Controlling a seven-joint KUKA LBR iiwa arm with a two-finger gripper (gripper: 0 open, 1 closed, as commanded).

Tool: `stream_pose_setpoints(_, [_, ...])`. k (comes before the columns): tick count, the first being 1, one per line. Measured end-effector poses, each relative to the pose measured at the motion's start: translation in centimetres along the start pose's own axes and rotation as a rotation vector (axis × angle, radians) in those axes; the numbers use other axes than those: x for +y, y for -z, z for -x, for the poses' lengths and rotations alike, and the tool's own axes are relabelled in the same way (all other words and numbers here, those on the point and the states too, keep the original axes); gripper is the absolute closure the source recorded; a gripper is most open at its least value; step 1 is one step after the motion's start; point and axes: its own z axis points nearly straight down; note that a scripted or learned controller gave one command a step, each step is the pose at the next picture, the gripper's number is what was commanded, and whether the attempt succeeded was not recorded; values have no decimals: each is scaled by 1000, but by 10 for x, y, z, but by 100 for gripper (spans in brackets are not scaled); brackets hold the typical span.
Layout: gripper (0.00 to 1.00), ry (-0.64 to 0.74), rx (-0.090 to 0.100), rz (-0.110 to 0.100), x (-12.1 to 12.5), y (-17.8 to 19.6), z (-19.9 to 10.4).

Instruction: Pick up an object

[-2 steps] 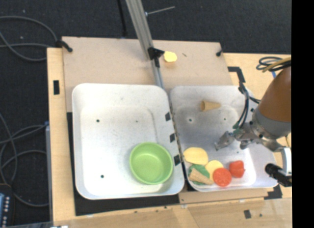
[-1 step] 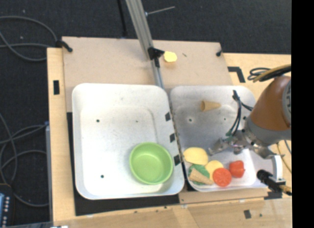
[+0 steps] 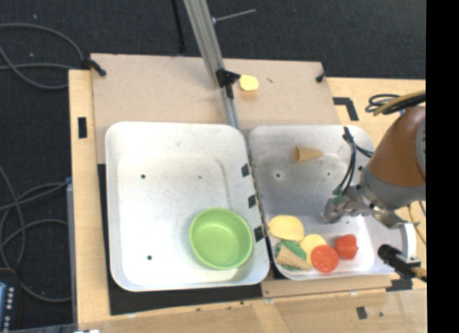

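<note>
Wooden bench (image 3: 301, 95), two white bins, tool (image 3: 334, 209) low in right bin (image 3: 287, 152), finger state unclear

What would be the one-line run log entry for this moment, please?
gripper: low in right bin, nothing seen held | food pile: near edge of right bin | green bowl: left bin | pick: not yet

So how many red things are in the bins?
2. A round red one lies at the right bin's near edge, and a blockier red one sits just right of it. The arm may hide more.
</note>
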Motion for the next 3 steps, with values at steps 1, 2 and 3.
stream_pose_setpoints(1, [100, 3, -1, 1, 4, 45, 8])
stream_pose_setpoints(2, [100, 9, 0, 1, 4, 89, 10])
stream_pose_setpoints(3, [100, 10, -1, 2, -2, 139, 6])
